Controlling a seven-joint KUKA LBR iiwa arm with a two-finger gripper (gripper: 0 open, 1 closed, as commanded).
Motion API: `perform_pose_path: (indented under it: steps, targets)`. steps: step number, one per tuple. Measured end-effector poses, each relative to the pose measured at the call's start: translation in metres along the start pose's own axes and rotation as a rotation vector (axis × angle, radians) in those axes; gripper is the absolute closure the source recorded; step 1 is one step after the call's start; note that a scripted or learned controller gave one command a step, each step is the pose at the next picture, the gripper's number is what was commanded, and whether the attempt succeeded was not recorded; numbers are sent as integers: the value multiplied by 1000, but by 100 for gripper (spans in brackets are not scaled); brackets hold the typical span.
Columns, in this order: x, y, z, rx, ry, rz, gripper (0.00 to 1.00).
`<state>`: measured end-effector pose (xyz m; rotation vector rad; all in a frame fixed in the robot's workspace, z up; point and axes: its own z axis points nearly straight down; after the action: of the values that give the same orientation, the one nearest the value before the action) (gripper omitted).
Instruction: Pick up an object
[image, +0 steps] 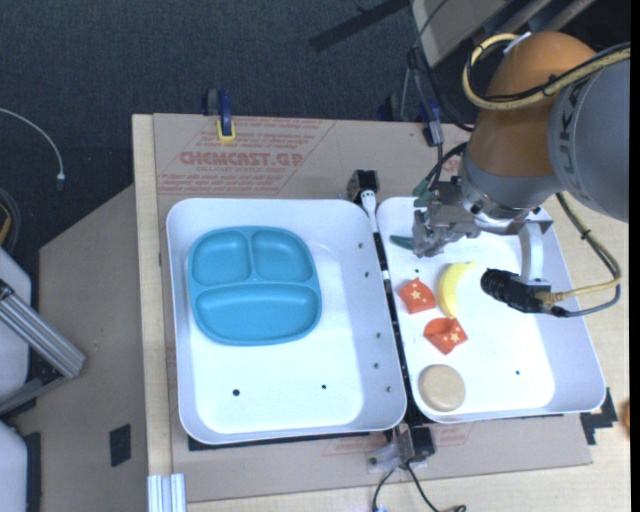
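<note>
Objects for picking lie in the right bin (560, 385): a yellow banana-shaped piece (455, 287), a red block with a yellow star (417, 295) just left of it, a second red star block (446, 335) below, and a round beige disc (441, 386) near the bin's front edge. All four rest on the bin floor, close together but mostly apart from one another. Reaching in from the right, the grey and orange arm (525, 110) hangs its gripper (432, 238) over the bin's far left corner, just above the banana piece. Whether its tips are apart or together cannot be told from this angle, and nothing is visibly held. A blue divided plate (255, 285) sits in the left bin (200, 390).
</note>
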<state>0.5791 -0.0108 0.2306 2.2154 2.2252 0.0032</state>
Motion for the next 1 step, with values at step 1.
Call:
perform_pose_path:
  steps: [1]
  targets:
    - [44, 8, 7, 1, 1, 0, 100]
